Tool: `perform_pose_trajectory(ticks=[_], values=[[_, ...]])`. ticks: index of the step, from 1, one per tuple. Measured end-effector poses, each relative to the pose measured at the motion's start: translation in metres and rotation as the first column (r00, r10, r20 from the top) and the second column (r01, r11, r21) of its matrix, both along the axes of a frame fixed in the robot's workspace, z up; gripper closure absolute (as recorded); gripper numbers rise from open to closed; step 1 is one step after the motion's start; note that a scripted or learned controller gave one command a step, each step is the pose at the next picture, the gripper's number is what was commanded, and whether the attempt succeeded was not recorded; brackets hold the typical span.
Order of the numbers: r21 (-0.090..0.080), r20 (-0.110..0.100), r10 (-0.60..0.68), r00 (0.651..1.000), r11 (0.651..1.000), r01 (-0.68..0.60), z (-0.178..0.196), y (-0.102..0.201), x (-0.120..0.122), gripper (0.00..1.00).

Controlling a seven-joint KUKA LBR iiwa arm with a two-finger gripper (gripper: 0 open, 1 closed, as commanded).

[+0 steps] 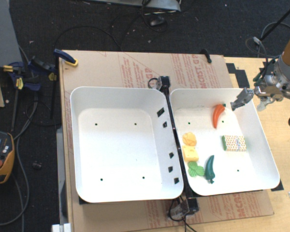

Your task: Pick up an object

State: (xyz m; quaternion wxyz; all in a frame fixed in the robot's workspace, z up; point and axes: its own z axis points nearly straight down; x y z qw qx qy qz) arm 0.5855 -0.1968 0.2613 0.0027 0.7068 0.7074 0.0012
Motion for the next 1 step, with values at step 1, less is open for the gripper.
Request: perform_pose_trajectory(ticks=[1], values=[[0.002,-0.006,0.0,1.0,1.0,0.0,-0.0025,0.0006,-0.0015,0.0]])
